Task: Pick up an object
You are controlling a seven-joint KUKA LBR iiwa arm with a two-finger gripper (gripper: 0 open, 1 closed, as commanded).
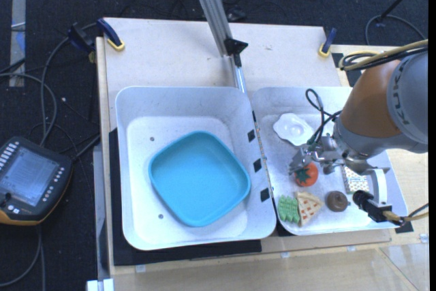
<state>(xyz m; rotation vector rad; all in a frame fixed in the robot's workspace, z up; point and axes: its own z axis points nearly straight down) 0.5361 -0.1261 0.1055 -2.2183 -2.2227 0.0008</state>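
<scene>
Two shallow white bins [136, 146] sit on the table [170, 51]. Right bin: the gripper [304, 163] hangs directly over a small red-orange tomato-like ball [306, 176]; I cannot tell its grip.

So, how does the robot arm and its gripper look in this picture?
The arm is bulky and rounded, grey with a broad orange band above the wrist. Black cables loop along it. The gripper is small, of grey metal.

A robotics lab: teach pendant [27, 180], loose cables [48, 99], clamped bench [177, 51]
</scene>
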